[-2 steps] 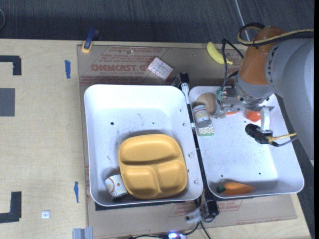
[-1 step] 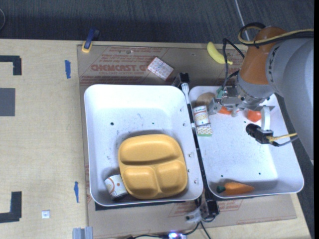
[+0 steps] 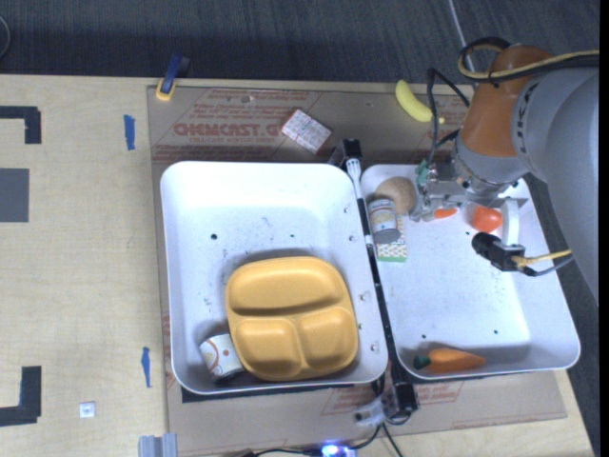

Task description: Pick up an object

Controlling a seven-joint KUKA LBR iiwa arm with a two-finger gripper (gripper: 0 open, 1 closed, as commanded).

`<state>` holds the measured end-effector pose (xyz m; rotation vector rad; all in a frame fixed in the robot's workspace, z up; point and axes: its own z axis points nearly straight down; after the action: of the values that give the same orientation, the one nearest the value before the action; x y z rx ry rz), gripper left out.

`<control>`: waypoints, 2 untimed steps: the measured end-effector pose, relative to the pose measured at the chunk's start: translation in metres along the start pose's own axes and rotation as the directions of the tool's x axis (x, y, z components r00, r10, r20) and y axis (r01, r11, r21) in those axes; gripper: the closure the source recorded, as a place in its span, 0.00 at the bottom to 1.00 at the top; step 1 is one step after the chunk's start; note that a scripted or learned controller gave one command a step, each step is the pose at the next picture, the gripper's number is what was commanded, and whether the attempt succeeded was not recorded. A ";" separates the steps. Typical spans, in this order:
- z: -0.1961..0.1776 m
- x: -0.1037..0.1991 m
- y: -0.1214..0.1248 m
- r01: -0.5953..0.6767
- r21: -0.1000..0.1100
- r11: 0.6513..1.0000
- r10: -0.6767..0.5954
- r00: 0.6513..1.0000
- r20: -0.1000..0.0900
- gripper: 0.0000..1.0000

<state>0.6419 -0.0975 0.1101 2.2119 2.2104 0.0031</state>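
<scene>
Filling left bin (image 3: 181, 198): yellow tray (image 3: 290, 314); right bin (image 3: 542, 336): carrot (image 3: 455, 358), claw (image 3: 440, 201), grip unclear.

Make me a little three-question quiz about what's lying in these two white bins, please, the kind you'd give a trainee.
1. True or false: the yellow tray lies in the left bin.
2. What lies at the near edge of the right bin? A) a carrot B) a spoon C) a sponge
3. Fill in: the gripper hovers over the far end of the ____ bin.

Key
1. True; it has three compartments and a small white cup lies beside it.
2. A, the carrot.
3. Right; it is next to a small can by the bin's left wall.
</scene>
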 end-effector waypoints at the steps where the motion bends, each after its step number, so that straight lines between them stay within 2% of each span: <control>1: 0.000 -0.004 0.000 -0.003 -0.001 1.000 0.003 1.000 0.006 0.00; 2: -0.011 -0.002 0.001 -0.001 -0.003 1.000 0.001 1.000 0.003 1.00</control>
<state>0.6425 -0.0991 0.1206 2.2101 2.2060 0.0029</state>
